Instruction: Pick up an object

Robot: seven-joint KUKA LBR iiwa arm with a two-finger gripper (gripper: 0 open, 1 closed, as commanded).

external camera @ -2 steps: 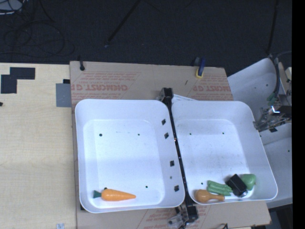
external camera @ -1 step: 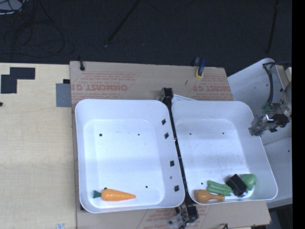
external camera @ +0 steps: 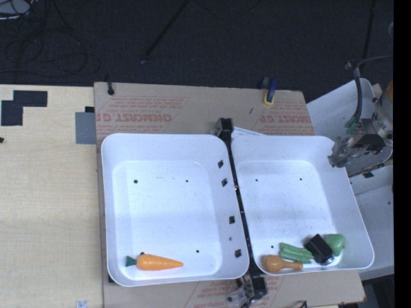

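Camera view: gripper point(external camera: 340, 154) at 3 o'clock over right bin point(external camera: 292, 147) rim, jaw state unclear. Nothing picked; carrot point(external camera: 158, 262) at 7, 4 items cluster point(external camera: 307, 254) at 5.

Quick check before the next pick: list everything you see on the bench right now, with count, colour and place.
bins: two, white, side by side on the bench
toy carrot: one, orange with green top, left bin, near front edge
pear-shaped toy: one, orange-tan, right bin, front edge
green pod toy: one, green, right bin, beside the pear-shaped toy
black block: one, black, right bin front corner, lying against the green items
rounded green toy: one, light green, right bin, partly behind the black block
clamp: one, blue and yellow, far edge of the board
gripper: one, grey, above the right bin's far right rim
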